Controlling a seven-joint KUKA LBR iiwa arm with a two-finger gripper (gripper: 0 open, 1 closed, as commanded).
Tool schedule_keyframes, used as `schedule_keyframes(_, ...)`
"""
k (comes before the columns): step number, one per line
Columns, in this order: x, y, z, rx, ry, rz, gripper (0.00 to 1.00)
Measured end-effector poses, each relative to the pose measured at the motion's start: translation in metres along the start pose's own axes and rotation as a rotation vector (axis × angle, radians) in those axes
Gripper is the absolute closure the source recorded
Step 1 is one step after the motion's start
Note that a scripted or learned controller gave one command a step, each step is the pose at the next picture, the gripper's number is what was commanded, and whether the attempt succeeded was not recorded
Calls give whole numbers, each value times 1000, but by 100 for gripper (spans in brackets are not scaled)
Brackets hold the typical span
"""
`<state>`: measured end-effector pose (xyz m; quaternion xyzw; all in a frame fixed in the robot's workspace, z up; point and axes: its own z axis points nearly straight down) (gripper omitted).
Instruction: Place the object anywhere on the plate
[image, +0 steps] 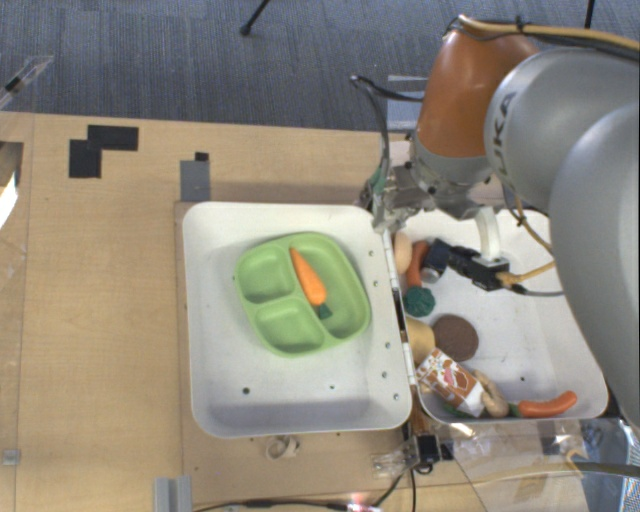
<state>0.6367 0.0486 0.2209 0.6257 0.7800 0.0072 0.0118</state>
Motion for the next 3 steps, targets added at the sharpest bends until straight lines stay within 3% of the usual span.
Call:
schedule_keyframes(1, 0, 0, 1, 1, 0, -1, 0)
schedule_keyframes(2, 0, 2, -12, -7, -3, -9, 100)
schedule_keyframes(3, 1, 2, -11, -6, -3, -10, 0)
